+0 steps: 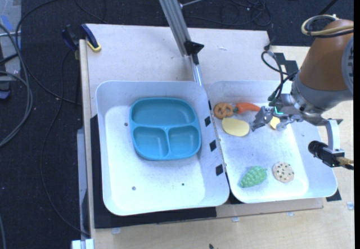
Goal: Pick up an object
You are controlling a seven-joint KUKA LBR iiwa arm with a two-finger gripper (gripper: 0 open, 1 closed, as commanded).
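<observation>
The surface carries two shallow white bins side by side. The left bin holds a blue divided tray with three compartments, lying flat near the bin's centre and toward its far side. The right bin holds the loose items. A brown pretzel-shaped piece lies at the far left of this bin, with an orange carrot-shaped piece just beside it on the right. A pale yellow oval piece lies directly in front of the pretzel, touching or nearly touching it. A green bumpy piece resembling a grape cluster lies toward the near edge of the bin, and a round cookie with dark spots lies just beside it on the right, apart from it. The arm reaches in from the right, its orange band above the wrist. The claw is low over the far half of the right bin, to the right of the yellow oval and the carrot. A small yellow object sits at the fingertips; whether it is between the fingers cannot be determined, and whether the fingers are apart or together cannot be told from this view. A grey metal pole slants across the surface from the far side.
</observation>
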